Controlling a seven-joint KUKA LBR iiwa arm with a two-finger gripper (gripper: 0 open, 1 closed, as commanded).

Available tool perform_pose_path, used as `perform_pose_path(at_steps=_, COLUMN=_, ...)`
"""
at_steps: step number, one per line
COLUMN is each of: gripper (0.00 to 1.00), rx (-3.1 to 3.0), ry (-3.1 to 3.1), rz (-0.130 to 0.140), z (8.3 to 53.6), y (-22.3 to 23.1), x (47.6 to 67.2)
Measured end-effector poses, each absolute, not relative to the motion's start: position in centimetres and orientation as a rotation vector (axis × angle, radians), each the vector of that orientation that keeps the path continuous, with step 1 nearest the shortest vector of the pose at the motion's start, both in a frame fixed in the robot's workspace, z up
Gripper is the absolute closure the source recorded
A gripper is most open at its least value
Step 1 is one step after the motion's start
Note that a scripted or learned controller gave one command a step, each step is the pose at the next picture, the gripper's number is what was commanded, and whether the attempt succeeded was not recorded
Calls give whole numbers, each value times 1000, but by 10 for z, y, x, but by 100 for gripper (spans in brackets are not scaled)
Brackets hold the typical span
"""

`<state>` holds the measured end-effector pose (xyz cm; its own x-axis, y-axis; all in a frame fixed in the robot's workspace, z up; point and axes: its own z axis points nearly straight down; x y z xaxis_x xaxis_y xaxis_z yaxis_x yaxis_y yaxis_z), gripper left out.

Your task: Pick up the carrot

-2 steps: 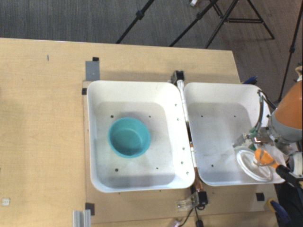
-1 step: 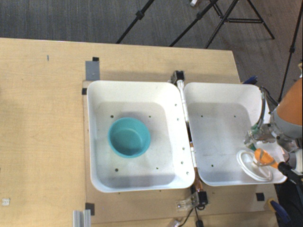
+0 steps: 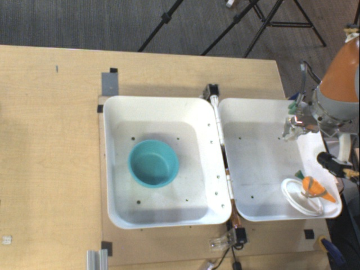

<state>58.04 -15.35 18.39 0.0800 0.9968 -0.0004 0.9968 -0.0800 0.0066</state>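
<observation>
Currently the gripper (image 3: 293,124) hangs over the right bin (image 3: 253,167); its state cannot be determined. Nearer the camera than the gripper, well apart, the carrot (image 3: 318,188) lies in a white bowl (image 3: 298,198).

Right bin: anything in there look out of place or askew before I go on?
Somewhat. The carrot lies on a small white dish jammed into the right bin's near right corner, the dish riding up the wall and tilted. The teal bowl in the left bin sits upright.

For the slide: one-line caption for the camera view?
Arm's gripper hangs over the right bin; carrot on a white dish; teal bowl in the left bin.
</observation>
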Motion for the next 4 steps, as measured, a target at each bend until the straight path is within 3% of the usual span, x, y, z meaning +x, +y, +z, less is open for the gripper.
perform_pose_path(at_steps=1, gripper=0, rx=2305, ry=2128, rz=6, z=184, y=-154, x=580)
perform_pose_path(at_steps=2, gripper=0, rx=2334, ry=2099, rz=2, z=140, y=-192, x=518)
perform_pose_path(at_steps=3, gripper=0, rx=2454, ry=1949, rz=17, z=99, y=-199, x=493)
perform_pose_path(at_steps=4, gripper=0, rx=2449, ry=1953, rz=19, z=90, y=-196, x=493)
